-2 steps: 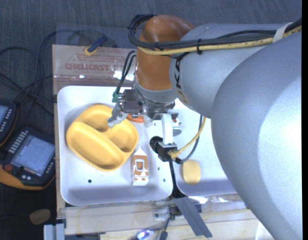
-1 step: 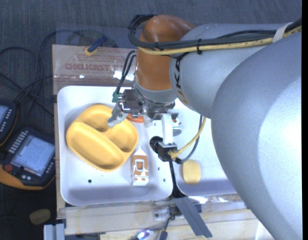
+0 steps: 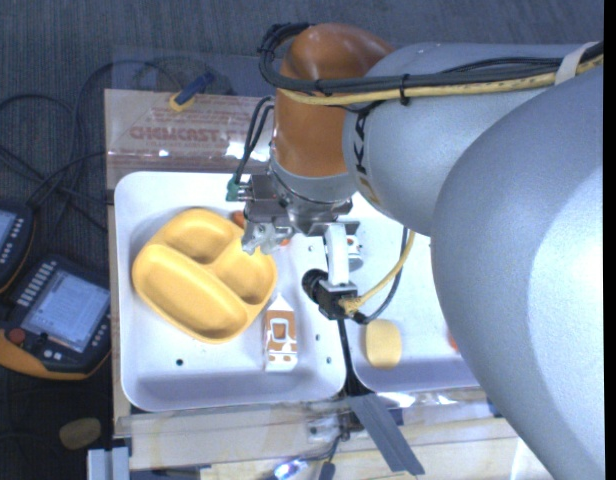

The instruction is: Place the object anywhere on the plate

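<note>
Looking down, we judge the small orange-white carton [image 3: 279, 339] at the yellow divided plate's [image 3: 193, 283] 4 o'clock still unplaced; gripper [image 3: 273, 230] state we cannot tell.

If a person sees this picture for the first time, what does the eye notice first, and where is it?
First the big grey arm with its orange band, coming in from the right and covering much of the right bin. Next the yellow plate with compartments in the left bin. A small orange-and-white box lies beside the plate, and a yellow block in the right bin.
</note>
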Available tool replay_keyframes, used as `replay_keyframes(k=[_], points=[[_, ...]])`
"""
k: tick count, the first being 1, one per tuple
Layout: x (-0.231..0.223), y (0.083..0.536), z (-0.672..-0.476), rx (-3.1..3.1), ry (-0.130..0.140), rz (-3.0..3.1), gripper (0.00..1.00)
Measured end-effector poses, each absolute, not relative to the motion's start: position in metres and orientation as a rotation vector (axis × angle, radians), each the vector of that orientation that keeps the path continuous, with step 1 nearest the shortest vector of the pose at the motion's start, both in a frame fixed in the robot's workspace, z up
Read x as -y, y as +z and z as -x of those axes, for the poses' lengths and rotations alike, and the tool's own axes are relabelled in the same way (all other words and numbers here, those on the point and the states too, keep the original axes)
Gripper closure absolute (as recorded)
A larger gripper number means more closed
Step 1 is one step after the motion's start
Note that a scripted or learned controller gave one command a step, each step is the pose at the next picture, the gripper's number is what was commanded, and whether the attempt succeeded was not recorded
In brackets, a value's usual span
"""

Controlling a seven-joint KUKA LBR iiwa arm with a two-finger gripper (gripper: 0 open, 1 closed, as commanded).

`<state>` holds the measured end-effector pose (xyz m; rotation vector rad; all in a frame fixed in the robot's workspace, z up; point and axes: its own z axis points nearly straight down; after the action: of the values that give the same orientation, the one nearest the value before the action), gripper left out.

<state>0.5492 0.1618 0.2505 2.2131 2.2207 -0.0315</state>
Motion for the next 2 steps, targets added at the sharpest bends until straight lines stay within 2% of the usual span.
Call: replay_keyframes(k=[1,2], points=[[-0.161,0.250,-0.549,-2.219,-0.032,-2.213,0.00],[-0.222,0.206,-0.552,-2.224,-0.010,-2.219,0.00]])
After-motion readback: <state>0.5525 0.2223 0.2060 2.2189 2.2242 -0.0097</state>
